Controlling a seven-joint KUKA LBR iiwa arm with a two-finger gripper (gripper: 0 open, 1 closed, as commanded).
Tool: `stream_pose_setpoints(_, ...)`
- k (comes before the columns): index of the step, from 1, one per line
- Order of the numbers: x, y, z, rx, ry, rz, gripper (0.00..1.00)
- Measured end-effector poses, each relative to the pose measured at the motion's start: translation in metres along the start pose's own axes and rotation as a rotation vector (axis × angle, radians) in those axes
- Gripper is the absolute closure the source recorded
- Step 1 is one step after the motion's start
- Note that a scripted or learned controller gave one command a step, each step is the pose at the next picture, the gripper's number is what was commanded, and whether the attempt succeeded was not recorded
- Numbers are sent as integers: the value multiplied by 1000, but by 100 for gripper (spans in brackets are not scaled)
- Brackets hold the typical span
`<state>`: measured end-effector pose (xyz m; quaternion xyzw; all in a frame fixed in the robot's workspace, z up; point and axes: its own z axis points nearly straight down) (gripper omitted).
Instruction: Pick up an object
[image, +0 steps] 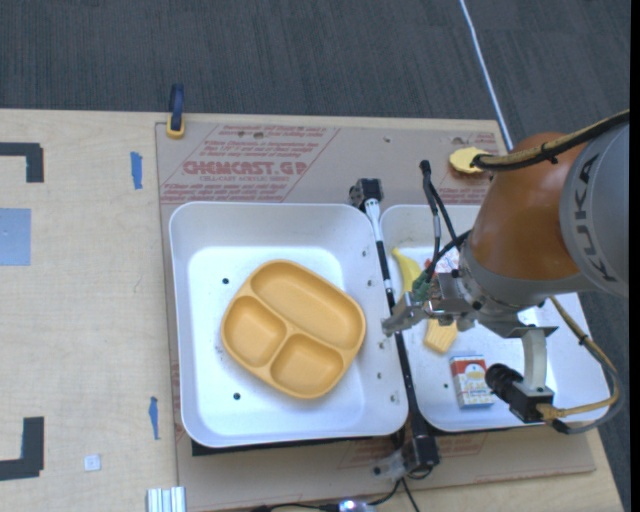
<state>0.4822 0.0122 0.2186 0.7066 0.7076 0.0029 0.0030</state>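
Observation:
A yellow three-compartment plate (292, 328) lies in the left white bin (182, 300). The right bin (437, 402) holds a yellow banana-shaped piece (405, 268), a pale yellow wedge (440, 338) and a small red and white box (471, 382). My gripper (405, 315) hangs low over the right bin's left side, close to the wall between the bins. It sits between the banana piece and the wedge. The grey and orange arm (530, 235) covers much of the right bin behind it. I see nothing clearly held.
Both bins rest on a printed cardboard sheet (250, 165) on the wooden bench. A black bracket (367, 190) and cables run along the divider between the bins. A yellow disc (465, 160) lies behind the right bin, and a blue clamp (176, 110) sits at the sheet's back left corner.

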Motion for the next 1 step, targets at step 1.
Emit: stream_pose_setpoints(1, 0, 2, -10, -4, 0, -1, 100)
